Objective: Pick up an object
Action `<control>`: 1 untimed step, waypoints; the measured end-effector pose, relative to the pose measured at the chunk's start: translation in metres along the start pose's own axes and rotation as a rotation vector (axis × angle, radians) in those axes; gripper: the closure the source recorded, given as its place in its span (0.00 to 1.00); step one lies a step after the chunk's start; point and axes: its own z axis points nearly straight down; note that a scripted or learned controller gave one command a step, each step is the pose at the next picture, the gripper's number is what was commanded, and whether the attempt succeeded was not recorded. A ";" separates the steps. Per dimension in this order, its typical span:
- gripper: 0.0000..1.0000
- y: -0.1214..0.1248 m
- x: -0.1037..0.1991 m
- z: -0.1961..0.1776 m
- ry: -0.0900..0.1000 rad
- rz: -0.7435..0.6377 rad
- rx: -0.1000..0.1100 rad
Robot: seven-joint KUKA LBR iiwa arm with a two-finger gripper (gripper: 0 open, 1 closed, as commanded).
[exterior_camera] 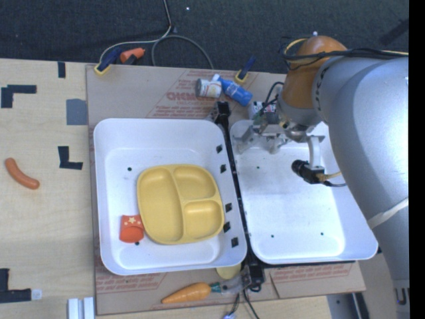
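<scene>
Claw (255,133) sits at the far-left corner of the right bin (299,244), just beside the divider between the two bins, and whether it stands open or closed cannot be told from this view; nothing is visibly held; the grey arm (372,125) with its orange band (312,65) extends away to the claw's right. Left of and nearer than the claw, the left bin (109,145) holds a yellow divided plate (179,201) with an orange cup (131,228) touching its left edge; beyond the claw, on the cardboard outside the bins, lies a blue-and-white bottle (226,88); well nearer, past the bins' front edge, lies a toy carrot (187,293); far to the claw's left, on the wooden bench, lies a toy sausage (21,173).
</scene>
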 end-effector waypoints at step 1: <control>1.00 -0.001 -0.001 -0.011 -0.001 0.001 0.001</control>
